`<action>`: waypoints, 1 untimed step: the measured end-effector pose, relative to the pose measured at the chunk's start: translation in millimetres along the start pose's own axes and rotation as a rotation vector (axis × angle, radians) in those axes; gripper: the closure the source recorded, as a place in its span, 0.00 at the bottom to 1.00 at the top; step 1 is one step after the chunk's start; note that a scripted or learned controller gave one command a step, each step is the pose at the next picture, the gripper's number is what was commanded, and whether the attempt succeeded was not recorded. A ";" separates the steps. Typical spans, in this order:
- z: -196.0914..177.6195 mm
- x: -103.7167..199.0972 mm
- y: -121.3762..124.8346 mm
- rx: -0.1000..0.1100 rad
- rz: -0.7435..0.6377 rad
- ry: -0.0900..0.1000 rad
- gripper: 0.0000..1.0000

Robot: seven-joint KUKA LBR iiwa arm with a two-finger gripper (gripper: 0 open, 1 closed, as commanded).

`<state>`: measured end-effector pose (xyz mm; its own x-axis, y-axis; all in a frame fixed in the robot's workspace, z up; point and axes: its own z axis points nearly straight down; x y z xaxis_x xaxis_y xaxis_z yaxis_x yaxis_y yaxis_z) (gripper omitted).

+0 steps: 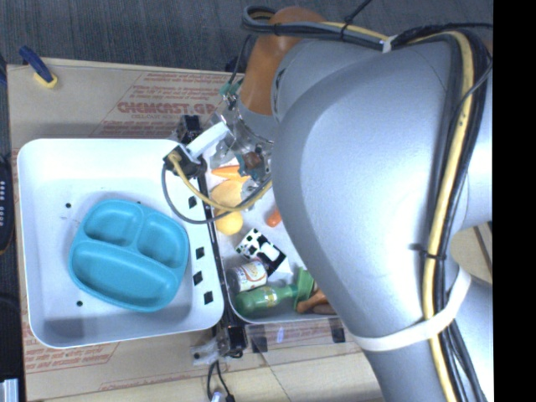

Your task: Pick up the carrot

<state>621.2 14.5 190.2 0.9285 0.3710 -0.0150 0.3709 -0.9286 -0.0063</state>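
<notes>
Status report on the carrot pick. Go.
Gripper low over right white bin, fingers unreadable. Orange carrot beneath it, grasp unconfirmed. Yellow lemon-like fruit crowding alongside; grey arm covers most of the bin.

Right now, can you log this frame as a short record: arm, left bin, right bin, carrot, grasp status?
arm: grey arm reaching in from the right, over the right bin
gripper: gripper low over the right bin's far end
left bin: left bin holds a blue divided plate
right bin: yellow lemon, black-and-white cube, can, green bottle
carrot: orange piece beside the arm, identity unsure
grasp status: cannot tell
</notes>
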 end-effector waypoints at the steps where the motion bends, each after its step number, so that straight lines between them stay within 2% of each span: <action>1: -1.6 30.4 -3.0 -0.003 0.138 0.007 0.00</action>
<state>648.4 28.5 191.3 0.9708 0.2397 -0.0089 0.2397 -0.9708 -0.0016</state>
